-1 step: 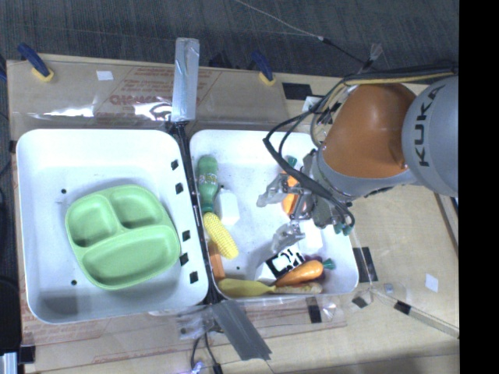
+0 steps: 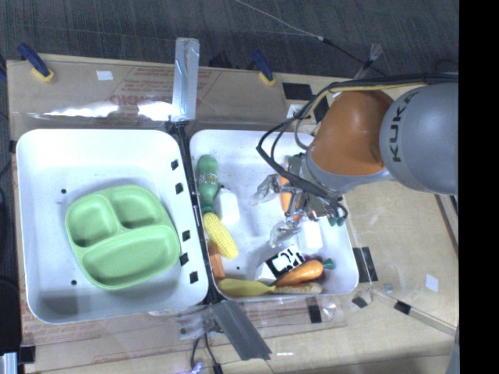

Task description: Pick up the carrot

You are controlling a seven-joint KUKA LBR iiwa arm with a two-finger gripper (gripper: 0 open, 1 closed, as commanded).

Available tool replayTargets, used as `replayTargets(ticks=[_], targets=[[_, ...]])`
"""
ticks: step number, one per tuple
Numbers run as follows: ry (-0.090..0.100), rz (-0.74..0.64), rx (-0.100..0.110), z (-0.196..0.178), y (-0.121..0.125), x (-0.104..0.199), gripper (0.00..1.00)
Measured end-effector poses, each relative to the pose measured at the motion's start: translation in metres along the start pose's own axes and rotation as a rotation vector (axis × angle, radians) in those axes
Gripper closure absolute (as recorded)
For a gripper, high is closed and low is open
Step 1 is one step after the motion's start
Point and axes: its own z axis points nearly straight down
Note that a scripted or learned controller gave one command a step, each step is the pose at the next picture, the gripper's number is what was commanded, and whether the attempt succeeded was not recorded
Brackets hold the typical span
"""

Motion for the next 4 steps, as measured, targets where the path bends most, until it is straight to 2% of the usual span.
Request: replayTargets(ticks=[1,2,3,4], targets=[[-0.006,0.246,0.003,0.028,-0.041,-0.017,0.00],[-0.009,0.236,0.004,0.017,-0.039,-0.019,1.00],[-0.009,0.236,0.004,0.017,-0.039,-0.019,0.00],[-0.013,0.229,0.005,0.006,-0.038,-0.021,1.00]])
